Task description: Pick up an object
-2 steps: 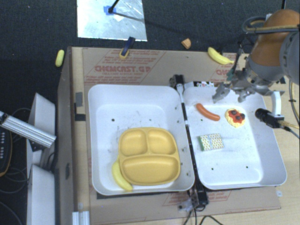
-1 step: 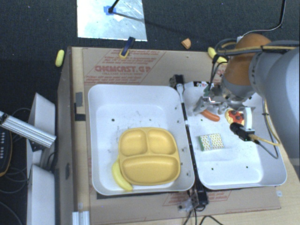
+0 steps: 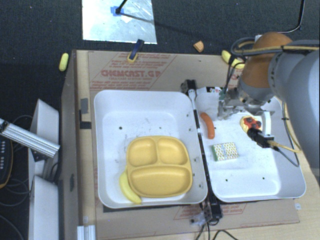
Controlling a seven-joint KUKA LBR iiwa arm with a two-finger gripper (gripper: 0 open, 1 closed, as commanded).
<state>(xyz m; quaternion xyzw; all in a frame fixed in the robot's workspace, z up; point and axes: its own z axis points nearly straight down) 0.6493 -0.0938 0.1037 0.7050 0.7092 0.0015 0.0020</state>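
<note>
Orange sausage [image 3: 208, 125] lies untouched just left of the end effector [image 3: 225, 109], sponge [image 3: 225, 151] below it; nothing looks lifted yet, and its grip state I cannot tell.

The big grey arm [image 3: 295, 79] reaches in from the right. Its gripper [image 3: 226, 109] points down, hanging low.
</note>
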